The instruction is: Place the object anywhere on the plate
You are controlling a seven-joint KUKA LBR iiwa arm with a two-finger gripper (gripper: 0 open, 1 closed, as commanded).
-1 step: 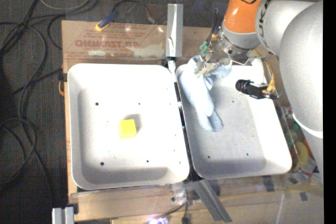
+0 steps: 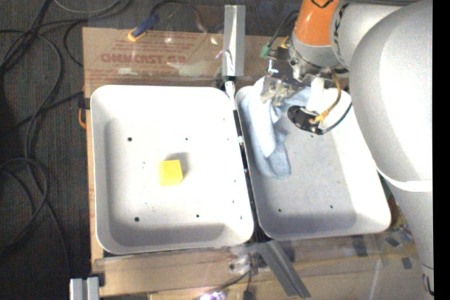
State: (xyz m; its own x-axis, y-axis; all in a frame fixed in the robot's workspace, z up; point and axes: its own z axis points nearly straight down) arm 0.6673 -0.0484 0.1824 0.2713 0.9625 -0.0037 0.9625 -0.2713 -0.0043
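Red lettering on the brown cardboard sheet [image 2: 151,56] is too faint to read. Small yellow square block [image 2: 171,172] lies flat in the left white bin [image 2: 112,105]; two-finger gripper [image 2: 280,89] hovers over the right bin [image 2: 337,211], grip unclear.

Faded red print "CHEMCAST GP" on cardboard sheet [image 2: 155,56], partly legible.

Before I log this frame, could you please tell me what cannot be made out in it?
- Gripper: blurred against the pale cloth in the right bin; whether it grips the cloth is unclear.
- Plate: nothing clearly readable as one.
- Yellow block in the left bin: too small to tell its material.
- Arm: cut off by the right edge.
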